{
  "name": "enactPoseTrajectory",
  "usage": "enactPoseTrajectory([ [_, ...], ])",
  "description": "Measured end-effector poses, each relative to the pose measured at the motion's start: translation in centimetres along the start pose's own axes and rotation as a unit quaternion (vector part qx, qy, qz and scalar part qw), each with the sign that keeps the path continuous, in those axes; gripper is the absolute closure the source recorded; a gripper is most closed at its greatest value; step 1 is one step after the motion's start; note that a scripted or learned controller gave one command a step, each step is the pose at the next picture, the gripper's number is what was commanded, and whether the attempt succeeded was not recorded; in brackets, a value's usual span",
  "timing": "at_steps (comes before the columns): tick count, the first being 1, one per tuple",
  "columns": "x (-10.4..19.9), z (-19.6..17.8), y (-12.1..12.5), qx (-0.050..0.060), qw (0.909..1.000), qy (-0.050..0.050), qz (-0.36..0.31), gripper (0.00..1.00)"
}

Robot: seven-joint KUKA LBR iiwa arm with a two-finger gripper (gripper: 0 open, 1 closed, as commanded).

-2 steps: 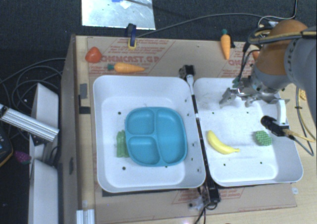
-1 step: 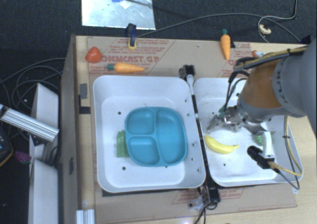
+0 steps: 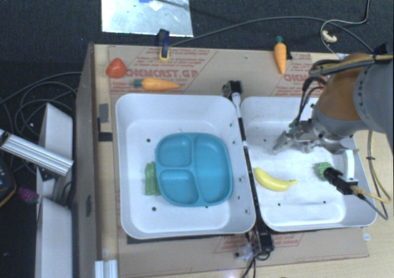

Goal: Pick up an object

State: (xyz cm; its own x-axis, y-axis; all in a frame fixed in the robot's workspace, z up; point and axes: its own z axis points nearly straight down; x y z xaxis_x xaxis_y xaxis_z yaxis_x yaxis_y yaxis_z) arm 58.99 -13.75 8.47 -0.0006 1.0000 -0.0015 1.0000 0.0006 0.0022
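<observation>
Pincer (image 3: pixel 288 141) low in right bin (image 3: pixel 308 215), fingers spread open, gripping nothing, banana (image 3: pixel 273 179) just below it on bin floor, blue divided plate (image 3: pixel 192 169) in left bin (image 3: pixel 138 166)

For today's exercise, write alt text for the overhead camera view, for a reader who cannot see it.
A grey robot arm with an orange band reaches from the right, its gripper low over the right white bin, above a yellow banana and beside a small green object. The left bin holds a blue divided plate with a green item at its left edge.
</observation>
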Motion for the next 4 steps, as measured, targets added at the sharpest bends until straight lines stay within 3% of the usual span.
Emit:
enactPoseTrajectory([
  [1, -5.8, -6.5, 8.0, -0.002, 1.0000, -0.001, -0.001, 0.00],
  [2, -6.9, 0.1, 1.7, 0.001, 1.0000, 0.001, 0.000, 0.00],
  [3, -7.0, -6.8, -5.3, 0.000, 1.0000, 0.000, 0.000, 0.00],
  [4, -6.9, -2.6, -5.9, 0.001, 1.0000, 0.001, 0.000, 0.00],
])
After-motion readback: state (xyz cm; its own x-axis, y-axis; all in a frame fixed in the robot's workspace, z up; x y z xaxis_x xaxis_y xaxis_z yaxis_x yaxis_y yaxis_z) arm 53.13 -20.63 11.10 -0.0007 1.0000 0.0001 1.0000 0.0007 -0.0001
